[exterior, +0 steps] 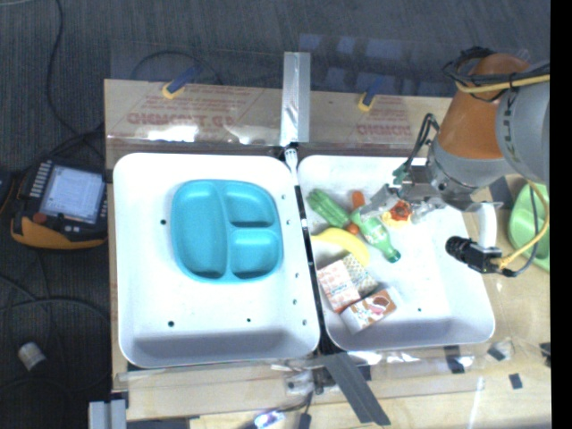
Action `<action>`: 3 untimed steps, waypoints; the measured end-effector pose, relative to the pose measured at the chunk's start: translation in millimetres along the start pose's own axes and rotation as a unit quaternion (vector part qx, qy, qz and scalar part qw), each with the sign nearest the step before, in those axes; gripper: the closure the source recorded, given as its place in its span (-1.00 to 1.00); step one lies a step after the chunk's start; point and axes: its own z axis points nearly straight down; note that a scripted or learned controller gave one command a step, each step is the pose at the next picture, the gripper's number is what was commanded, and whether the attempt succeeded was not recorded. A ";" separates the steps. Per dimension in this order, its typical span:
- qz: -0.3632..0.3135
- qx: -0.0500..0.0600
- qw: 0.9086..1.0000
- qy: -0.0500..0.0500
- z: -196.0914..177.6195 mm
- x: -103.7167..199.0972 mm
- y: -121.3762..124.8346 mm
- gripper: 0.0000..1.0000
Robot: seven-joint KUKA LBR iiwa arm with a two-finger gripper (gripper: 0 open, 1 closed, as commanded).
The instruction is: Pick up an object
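A tabletop (134, 105) on dark carpet carried two white bins. Nearest, at six o'clock in the right bin (465, 315), lay two snack packets (356, 295); beyond them a banana (344, 242), then a green bottle (375, 235), its long axis running ten to four. The tool (404, 195) hung just past the bottle's two o'clock end; whether it was spread or pinching, I cannot tell.

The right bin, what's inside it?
The right bin holds a green bottle, a cucumber, a banana and two snack packets. The hand covers whatever lies beneath it.
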 end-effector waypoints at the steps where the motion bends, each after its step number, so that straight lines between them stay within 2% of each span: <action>1: 0.015 -0.007 1.000 -0.001 79.1 7.5 -2.7 -1.00; 2: 0.015 -0.008 1.000 0.001 69.3 7.8 -2.2 1.00; 3: 0.105 0.000 0.994 -0.001 -44.4 64.2 -5.3 1.00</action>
